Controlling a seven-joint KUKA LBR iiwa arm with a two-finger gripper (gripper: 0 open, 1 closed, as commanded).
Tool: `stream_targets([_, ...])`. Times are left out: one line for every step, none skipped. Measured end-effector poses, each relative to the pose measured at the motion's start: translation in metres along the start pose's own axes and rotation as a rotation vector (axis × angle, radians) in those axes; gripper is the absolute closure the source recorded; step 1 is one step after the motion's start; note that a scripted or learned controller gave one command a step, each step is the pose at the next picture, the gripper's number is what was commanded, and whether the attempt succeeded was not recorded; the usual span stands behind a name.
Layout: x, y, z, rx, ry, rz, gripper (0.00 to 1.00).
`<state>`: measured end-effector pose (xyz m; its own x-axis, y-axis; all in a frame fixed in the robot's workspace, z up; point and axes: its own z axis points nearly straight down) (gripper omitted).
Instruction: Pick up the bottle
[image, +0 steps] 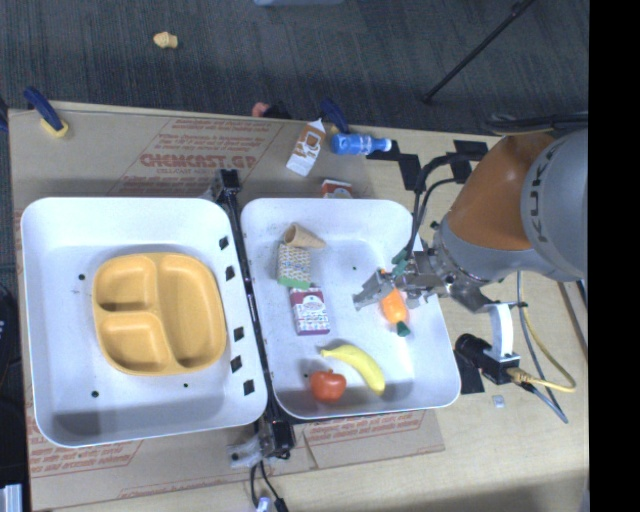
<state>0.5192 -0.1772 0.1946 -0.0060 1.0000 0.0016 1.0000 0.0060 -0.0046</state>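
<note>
Blue plastic bottle (360, 145) lay on its side on the cardboard beyond the right white bin (432, 345), well apart from me. My gripper (388, 290) hung inside that bin, just above a small orange carrot (396, 307); whether my jaws were spread I cannot tell.

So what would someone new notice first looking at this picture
Probably the big grey and orange arm reaching in from the right, its hand low over the right bin beside a small carrot. Next, the yellow divided plate in the left bin. The blue bottle lies outside the bins, on the bench behind them.
</note>
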Motion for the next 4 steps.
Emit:
stream_targets([0.000,0.000,-0.010,0.002,0.001,-0.005,1.00])
stream_targets([-0.034,-0.043,-0.008,-0.001,0.000,-0.063,1.00])
stream_targets([-0.034,-0.043,-0.047,-0.004,-0.004,-0.350,1.00])
stream_targets([-0.033,-0.043,-0.044,-0.002,-0.001,-0.414,1.00])
